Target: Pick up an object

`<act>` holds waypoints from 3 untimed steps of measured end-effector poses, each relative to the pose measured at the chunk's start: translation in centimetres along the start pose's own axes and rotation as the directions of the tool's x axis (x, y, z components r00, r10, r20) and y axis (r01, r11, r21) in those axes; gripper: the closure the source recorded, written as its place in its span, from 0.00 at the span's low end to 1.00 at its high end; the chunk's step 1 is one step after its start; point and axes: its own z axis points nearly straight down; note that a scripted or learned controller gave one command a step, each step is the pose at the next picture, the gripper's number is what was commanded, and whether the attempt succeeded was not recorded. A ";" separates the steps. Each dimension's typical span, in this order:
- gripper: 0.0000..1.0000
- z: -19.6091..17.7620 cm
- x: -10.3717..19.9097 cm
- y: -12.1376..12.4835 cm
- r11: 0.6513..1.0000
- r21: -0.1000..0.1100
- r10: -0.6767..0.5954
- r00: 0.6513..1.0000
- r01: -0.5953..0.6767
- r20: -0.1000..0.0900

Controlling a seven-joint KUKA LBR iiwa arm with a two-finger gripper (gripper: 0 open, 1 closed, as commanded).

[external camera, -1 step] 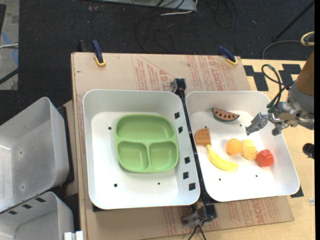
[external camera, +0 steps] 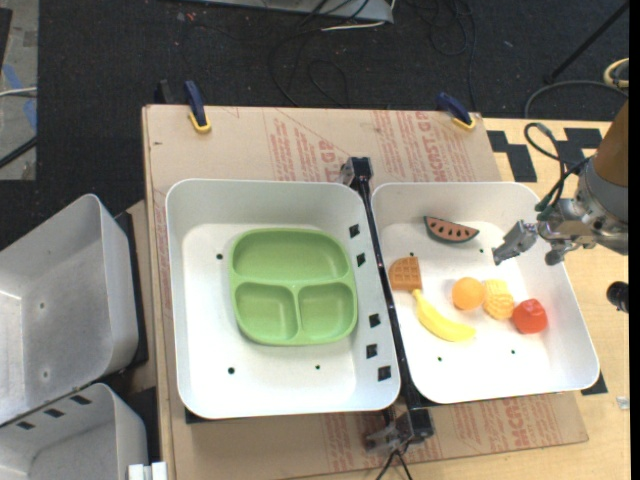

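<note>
The right bin holds a watermelon slice, a brown waffle piece, a yellow banana, an orange, a yellow corn-like piece and a red pepper. My gripper hangs over the bin's upper right part, above and slightly right of the corn-like piece. Its fingers are spread apart with nothing between them. The arm comes in from the right edge.
The left bin carries a green three-compartment plate. A black divider runs between the bins. Grey tubs stand left of the bench. Clamps and cables sit along the far edge.
</note>
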 end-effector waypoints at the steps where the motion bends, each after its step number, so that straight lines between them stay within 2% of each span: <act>1: 0.00 4.7 -0.5 0.5 1.000 0.003 0.003 1.000 -0.003 -0.001; 2: 0.00 9.7 -0.8 0.1 1.000 -0.012 0.005 1.000 -0.005 0.000; 3: 0.00 12.7 -0.7 0.1 1.000 0.001 0.003 1.000 -0.003 -0.001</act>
